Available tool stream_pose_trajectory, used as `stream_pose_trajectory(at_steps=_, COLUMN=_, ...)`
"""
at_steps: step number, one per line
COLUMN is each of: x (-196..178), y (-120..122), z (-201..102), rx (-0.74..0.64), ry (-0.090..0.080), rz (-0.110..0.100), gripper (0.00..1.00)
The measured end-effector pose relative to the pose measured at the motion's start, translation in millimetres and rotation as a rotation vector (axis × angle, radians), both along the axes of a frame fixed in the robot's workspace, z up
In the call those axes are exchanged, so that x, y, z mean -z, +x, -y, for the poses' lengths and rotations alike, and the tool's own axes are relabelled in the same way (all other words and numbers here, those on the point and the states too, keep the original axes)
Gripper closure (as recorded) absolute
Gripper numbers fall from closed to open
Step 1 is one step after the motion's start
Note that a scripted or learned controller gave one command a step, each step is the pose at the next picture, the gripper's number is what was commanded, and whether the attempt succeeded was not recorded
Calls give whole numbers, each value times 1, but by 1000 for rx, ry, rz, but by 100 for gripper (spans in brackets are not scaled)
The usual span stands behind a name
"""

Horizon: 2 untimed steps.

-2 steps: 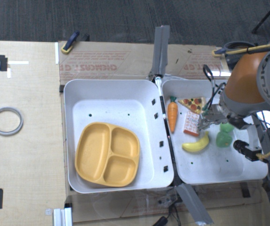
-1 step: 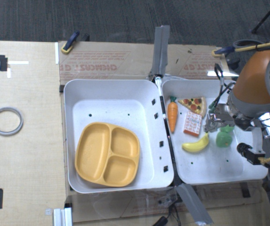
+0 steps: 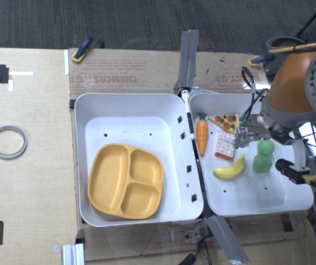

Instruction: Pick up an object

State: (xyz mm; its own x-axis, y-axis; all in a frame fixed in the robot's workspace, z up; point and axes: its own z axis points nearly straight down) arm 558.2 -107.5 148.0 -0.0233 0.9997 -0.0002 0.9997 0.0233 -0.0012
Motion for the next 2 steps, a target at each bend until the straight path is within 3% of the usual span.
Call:
stream_pose_trajectory(at_steps=1, x=-76, y=94, z=-7, rx=196, ry=-2, rz=1, gripper=100)
stream_pose_trajectory(at_steps=2, x=-43, y=51, z=-86, rx=139, ry=-1, rz=-1, gripper=100)
